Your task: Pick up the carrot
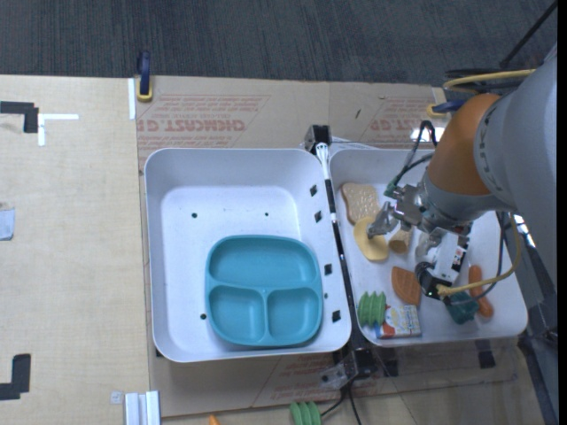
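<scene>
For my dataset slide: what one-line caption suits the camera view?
Gripper over toy food in the right bin, carrot near its right side; teal plate in the left bin.

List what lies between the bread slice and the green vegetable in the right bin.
In the camera view, a pale yellow food piece lies between the bread slice and the green vegetable. Below it is bare bin floor.

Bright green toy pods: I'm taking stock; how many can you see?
2. One pod lies in the right bin's near-left corner, beside a box; the other pod on the bench below the left bin. The arm covers part of the right bin, so more may be hidden.
</scene>
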